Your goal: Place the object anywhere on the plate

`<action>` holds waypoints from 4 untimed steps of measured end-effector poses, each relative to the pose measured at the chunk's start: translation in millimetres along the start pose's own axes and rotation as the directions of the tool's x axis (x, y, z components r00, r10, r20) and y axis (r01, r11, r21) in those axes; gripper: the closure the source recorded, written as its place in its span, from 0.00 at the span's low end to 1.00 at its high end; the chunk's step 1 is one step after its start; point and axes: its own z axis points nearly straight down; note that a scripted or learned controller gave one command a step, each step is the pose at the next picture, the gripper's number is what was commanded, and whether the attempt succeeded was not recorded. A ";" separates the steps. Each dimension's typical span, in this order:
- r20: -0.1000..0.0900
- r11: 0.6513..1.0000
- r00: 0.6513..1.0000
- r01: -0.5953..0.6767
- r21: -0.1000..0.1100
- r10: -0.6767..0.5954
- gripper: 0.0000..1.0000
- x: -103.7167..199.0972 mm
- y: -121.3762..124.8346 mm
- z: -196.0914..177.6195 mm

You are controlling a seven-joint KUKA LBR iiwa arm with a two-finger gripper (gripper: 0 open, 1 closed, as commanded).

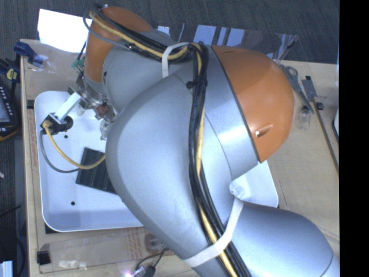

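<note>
My claw [102,123] hangs over the left bin [49,212]; its state I cannot tell. Probably I am reaching; next, descend carefully.

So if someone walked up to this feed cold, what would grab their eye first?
The grey arm with its orange bands would: it fills the middle and right of the camera view and covers most of both bins. After that, the left white bin, where a dark flat rectangular object lies by the arm's edge. A yellow cable loops over the bin near the gripper.
</note>
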 end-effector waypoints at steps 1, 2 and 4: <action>-0.004 0.961 0.961 0.276 -0.002 -0.276 1.00 -44.4 22.4 -153.1; -0.001 0.931 0.931 -0.366 -0.001 0.366 1.00 -113.7 -0.1 -83.2; -0.001 0.923 0.923 -0.385 -0.001 0.385 1.00 -43.0 8.5 19.0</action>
